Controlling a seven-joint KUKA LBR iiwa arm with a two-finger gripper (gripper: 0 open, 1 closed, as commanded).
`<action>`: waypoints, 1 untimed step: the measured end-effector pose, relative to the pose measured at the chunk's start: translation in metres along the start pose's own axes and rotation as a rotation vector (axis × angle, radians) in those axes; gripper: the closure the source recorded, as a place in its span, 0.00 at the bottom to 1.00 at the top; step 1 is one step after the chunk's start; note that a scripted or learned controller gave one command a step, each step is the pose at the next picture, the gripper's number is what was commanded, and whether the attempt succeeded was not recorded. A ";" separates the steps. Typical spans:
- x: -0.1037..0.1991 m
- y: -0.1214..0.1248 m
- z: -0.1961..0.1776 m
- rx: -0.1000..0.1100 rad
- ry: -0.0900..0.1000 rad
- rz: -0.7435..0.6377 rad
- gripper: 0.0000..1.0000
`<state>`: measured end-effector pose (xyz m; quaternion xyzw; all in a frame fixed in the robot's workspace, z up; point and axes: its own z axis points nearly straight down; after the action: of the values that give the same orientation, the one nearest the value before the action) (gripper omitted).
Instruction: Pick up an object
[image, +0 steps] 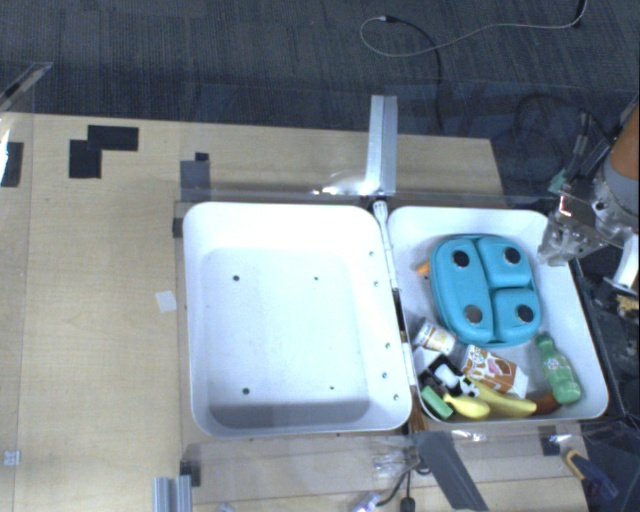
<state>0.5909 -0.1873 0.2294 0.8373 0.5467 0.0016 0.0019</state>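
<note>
The right bin (580, 300) holds a large teal plastic tray (487, 287) with round holes in its top. Along the bin's front lie a green bottle (557, 370), a yellow banana (490, 404), an orange-and-white snack packet (493, 368), a small can (436, 337) and a black-and-white toy (444, 379). My gripper (562, 243) hangs at the right bin's far right rim, just right of the teal tray and above it. Nothing shows between its tips.
The left bin (200, 300) lies beside the right one, with a metal divider (393, 300) between them. An upright metal post (383, 145) stands behind the bins. Cables and fixtures crowd the bench's right edge (615, 290).
</note>
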 end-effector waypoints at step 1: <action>0.000 0.000 0.000 0.000 0.000 0.000 0.00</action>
<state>0.5909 -0.1873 0.2294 0.8374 0.5466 0.0015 0.0019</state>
